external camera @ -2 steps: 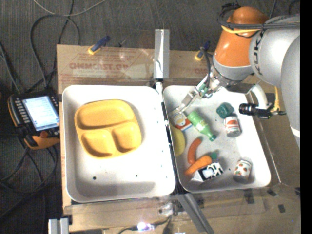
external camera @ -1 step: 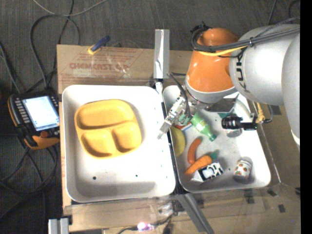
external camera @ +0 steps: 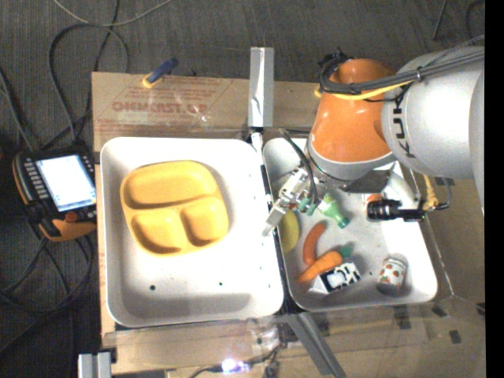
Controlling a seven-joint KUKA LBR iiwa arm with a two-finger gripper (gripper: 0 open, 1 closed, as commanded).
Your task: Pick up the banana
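Partly hidden banana (external camera: pixel 290 231) beneath the tool (external camera: pixel 285 203), right bin (external camera: pixel 429 278).

Robot lab: teach pendant (external camera: pixel 57 186), cables (external camera: pixel 75 22)

Single fixed overhead cam, slanted look down on the desk (external camera: pixel 118 85) and both bins.

Cam sits above the desk, mid distance, whole left bin (external camera: pixel 189 298) and right bin (external camera: pixel 421 286) in frame side by side, left bin wall to wall, right bin partly covered by the arm (external camera: pixel 394 124) coming in from frame right. Arm's orange band and grey body bulk large at upper right, so that part is nearest the lens. Dark carpet floor (external camera: pixel 47 305) with cables rings the desk at left and top; a handheld screen unit (external camera: pixel 59 183) lies at the left edge. Desk front rail cuts across frame bottom. One view, no overlap to report.
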